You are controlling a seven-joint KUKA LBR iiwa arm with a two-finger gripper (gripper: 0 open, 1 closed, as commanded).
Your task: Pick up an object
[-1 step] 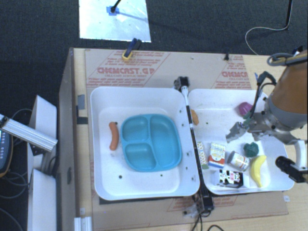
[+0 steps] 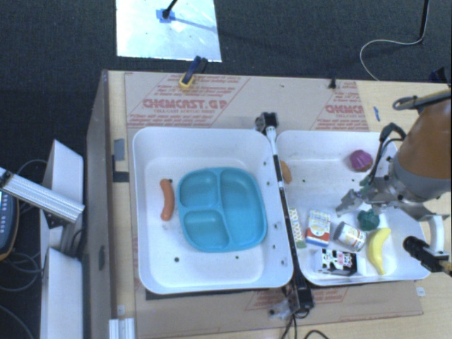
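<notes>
The right bin (image 2: 311, 150) holds several small objects. A purple round piece (image 2: 360, 160) lies near its back. A yellow banana (image 2: 379, 249), a silver can (image 2: 349, 236), a small carton (image 2: 318, 227), a black-and-white box (image 2: 337, 261) and a dark green lump (image 2: 368, 219) cluster at the front. My gripper (image 2: 359, 202) hangs over the right bin, just above the green lump and the can, with nothing seen in its grasp. The grey arm with its orange band (image 2: 426, 143) comes in from the right.
The left bin (image 2: 152, 154) holds a blue sectioned tray (image 2: 221, 208) and an orange sausage (image 2: 167, 199) beside it. A small orange piece (image 2: 285, 171) lies by the divider between the bins. Cardboard covers the bench behind the bins.
</notes>
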